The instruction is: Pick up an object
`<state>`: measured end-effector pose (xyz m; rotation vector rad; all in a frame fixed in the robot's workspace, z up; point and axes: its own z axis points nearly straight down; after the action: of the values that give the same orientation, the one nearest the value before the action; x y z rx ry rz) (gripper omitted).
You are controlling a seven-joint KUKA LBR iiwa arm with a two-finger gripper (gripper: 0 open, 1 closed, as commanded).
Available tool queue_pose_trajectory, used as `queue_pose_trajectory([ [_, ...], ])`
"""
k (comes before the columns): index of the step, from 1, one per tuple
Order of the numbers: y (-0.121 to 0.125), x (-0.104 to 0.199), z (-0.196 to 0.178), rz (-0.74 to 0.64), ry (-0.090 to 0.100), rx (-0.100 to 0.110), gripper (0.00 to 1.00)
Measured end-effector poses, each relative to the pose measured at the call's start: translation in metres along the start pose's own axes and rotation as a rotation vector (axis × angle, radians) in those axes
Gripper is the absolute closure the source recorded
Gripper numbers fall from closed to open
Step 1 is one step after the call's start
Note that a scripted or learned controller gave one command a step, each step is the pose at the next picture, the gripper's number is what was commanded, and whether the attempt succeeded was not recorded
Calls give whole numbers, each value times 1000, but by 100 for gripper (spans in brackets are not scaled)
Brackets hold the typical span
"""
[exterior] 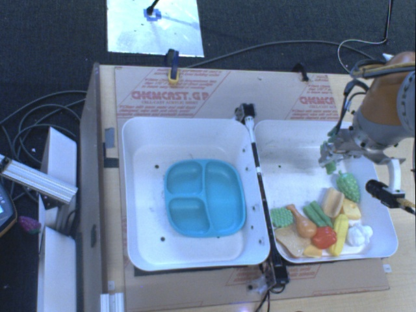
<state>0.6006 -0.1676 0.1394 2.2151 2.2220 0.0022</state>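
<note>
Camera view: fixed above, looking down at a slant on a bench with two bins side by side
Left bin: shallow white plastic bin (140, 194); holds one light-blue plastic plate with three compartments (205, 197), lying flat near the middle
Right bin: shallow white plastic bin (292, 155); bare at its far half; toy food heaped in its near right corner
Heap: green bumpy toy vegetable (348, 187) at the far edge; tan drumstick-shaped piece (301, 220); green ridged pieces (317, 212); red tomato-like piece (324, 237); yellow pieces (342, 225); white knobbly piece (359, 234); most touching or overlapping
Arm: grey with orange band, reaching in from the right
Tool: two-finger gripper (331, 156) low over the right bin's far right part, just beyond the green bumpy toy vegetable; spread of its tips too small and dark to tell; a hint of green by its tip, contact not confirmed
Step in hand, judged: closing in on a piece at the heap's far edge
Advice: choose the outermost piece, free of neighbours; come straight down; centre the piece between the tips; shut fully before lifting
</note>
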Motion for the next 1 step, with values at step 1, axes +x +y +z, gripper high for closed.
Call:
queue_pose_trajectory([
  [1, 70, 34, -49, -3, 1, -1, 100],
])
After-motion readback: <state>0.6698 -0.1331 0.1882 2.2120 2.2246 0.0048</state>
